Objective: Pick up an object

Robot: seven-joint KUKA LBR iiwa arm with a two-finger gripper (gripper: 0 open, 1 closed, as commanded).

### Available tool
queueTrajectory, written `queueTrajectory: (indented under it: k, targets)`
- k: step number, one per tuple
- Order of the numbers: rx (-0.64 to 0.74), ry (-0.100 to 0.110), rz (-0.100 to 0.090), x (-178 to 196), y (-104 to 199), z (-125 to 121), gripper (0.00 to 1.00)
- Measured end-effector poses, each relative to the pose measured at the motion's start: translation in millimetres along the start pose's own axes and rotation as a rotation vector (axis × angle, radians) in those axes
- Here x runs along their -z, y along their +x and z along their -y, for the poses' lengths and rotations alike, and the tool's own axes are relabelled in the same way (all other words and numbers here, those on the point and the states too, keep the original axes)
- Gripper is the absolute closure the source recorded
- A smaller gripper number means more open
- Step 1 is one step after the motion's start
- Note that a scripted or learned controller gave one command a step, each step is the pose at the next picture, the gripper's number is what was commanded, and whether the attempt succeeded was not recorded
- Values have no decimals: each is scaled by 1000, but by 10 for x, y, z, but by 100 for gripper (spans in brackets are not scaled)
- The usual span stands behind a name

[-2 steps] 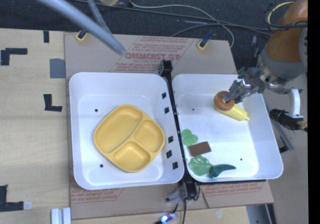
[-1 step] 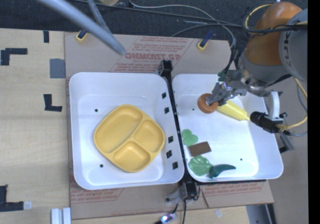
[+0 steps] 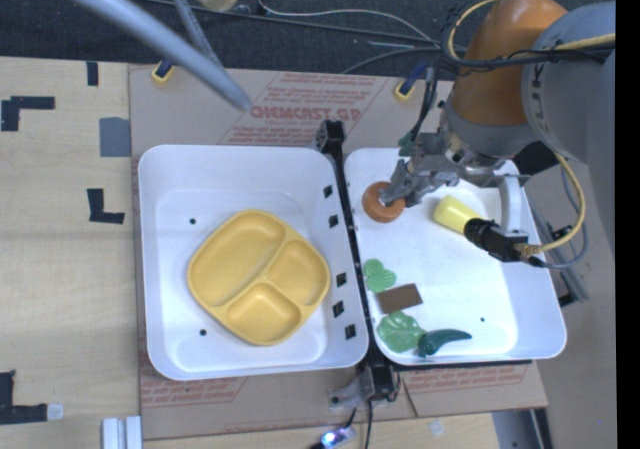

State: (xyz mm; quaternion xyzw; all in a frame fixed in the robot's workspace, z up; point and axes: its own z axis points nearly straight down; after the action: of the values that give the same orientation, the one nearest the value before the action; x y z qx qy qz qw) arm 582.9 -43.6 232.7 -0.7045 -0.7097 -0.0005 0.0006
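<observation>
My gripper (image 3: 402, 192) hangs over the far left part of the right bin (image 3: 520, 322). Its tip is right at an orange, ring-like piece (image 3: 378, 204) that lies near the bin's left wall. Whether the piece is gripped is unclear from this angle. A yellow cylinder (image 3: 453, 213) lies just right of the gripper. Lower in the same bin are a light green round piece (image 3: 379, 275), a brown rectangle (image 3: 399, 298), a green leafy piece (image 3: 399, 333) and a dark green curved piece (image 3: 441, 339).
The left bin (image 3: 165, 237) holds a yellow divided plate (image 3: 259, 276). A black divider (image 3: 345, 237) runs between the bins. The arm's orange band (image 3: 505, 32) and cables (image 3: 560, 227) hang over the right bin's far right side.
</observation>
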Motion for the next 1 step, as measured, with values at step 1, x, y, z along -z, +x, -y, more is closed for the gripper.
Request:
queueTrajectory:
  k: [1]
  targets:
    - [0, 1, 0, 61, 494, -15, 100]
